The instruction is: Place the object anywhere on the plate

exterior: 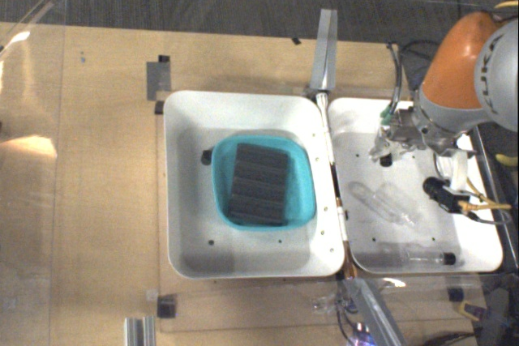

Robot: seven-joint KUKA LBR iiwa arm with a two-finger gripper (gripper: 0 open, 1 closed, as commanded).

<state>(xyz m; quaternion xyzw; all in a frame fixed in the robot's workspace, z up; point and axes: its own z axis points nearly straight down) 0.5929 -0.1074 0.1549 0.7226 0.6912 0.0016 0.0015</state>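
- The dark ribbed block (259,184) lies flat on the teal plate (303,192). It sits roughly in the plate's middle, within the rim on every side, with its long side running toward and away from the camera.
- The plate sits in the left bin (185,174), a little toward the wall shared with the other bin.
- The gripper (383,151) is well apart from the block, over the far part of the right bin (365,249). I cannot tell from this view whether it is spread or closed, and nothing can be seen held in it.
- In my judgement the placing is done if the block is the object meant, since it rests wholly on the plate with no edge overhanging.
- Doing this step well now means leaving the block alone. Any retreat should keep the arm high and on the right bin's side, so nothing brushes the plate or nudges the block off centre.
- A clear plastic piece (388,202) lies in the right bin just nearer the camera than the gripper, and a clear tube (426,258) lies along that bin's near wall. If either were the target, I expect it would be hard to grasp, being see-through and low against the white floor.
- Dark letters show on the grey arm casing (507,85) beside the orange band (458,65). They are cut off at the edge, so I cannot read them in full.
- I can make out no label or brand on the block, the plate or the bins.
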